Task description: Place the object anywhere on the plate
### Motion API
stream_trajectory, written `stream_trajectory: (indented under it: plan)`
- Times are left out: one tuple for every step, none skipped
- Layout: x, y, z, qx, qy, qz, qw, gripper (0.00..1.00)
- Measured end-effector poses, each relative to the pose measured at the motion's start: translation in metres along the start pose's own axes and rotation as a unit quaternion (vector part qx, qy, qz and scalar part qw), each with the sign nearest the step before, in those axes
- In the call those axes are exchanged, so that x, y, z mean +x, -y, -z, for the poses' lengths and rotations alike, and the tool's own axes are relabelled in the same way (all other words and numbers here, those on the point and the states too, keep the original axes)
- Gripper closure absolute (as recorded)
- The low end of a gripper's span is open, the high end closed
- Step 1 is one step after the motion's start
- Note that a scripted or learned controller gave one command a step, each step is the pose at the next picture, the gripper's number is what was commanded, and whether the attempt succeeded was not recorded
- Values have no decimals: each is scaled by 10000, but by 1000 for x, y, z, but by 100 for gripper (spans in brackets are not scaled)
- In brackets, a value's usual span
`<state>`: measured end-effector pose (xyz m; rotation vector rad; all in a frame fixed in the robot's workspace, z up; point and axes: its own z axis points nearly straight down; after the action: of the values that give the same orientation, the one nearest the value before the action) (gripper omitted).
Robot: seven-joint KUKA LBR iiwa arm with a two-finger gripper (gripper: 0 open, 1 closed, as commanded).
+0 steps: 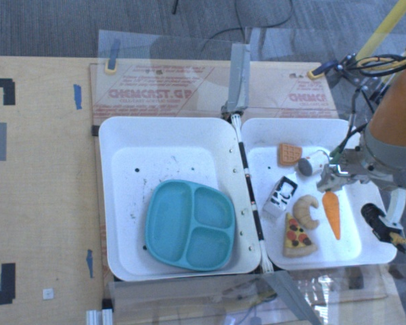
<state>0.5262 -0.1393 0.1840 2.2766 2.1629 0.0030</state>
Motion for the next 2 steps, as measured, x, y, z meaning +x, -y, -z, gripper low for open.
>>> stream_trajectory:
  plan:
    - [69,-16,0,5,5,128,9999,100]
    - [151,-25,0,10,3,-183,9998,100]
